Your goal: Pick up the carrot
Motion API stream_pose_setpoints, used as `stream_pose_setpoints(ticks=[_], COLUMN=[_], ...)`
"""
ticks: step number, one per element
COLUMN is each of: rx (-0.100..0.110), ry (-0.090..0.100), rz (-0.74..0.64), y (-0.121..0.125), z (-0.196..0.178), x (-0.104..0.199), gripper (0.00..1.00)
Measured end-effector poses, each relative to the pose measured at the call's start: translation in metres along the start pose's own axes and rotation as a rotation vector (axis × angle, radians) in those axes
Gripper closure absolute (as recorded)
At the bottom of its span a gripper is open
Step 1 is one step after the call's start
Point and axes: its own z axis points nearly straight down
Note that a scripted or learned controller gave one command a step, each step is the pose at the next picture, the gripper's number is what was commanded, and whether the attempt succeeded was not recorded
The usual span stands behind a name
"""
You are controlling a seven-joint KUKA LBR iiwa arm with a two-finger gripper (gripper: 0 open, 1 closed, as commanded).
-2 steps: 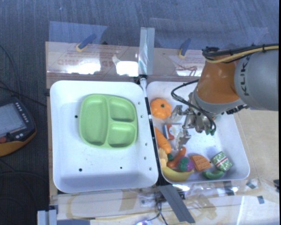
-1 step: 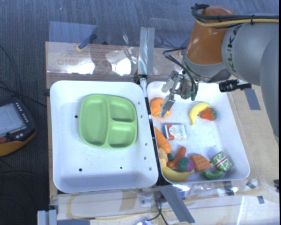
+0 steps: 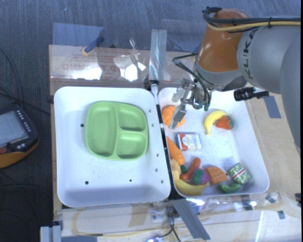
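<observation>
The carrot (image 3: 174,152) is orange and lies lengthwise against the left wall of the right bin (image 3: 252,135), just below the middle. My gripper (image 3: 191,110) hangs over the far left part of that bin, above the carrot in the view and apart from it. It looks open with nothing between its fingers. One grey finger (image 3: 178,117) points down beside a round orange piece (image 3: 167,114) at the bin's left wall.
A white box (image 3: 189,141) lies right of the carrot. A yellow and red fruit (image 3: 216,120) sits further right. Several toy foods crowd the near end, among them a banana (image 3: 191,187) and a green can (image 3: 239,173). The left bin (image 3: 70,175) holds a green divided plate (image 3: 116,130).
</observation>
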Motion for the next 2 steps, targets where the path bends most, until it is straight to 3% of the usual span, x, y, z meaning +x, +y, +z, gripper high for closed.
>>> stream_pose_setpoints(ticks=[1, 2], rx=[0.0, -0.001], ry=[0.002, 0.001], rz=[0.287, 0.342], y=[-0.034, -0.017], z=[0.0, 0.001], x=[0.037, 0.024], gripper=[0.0, 0.0])
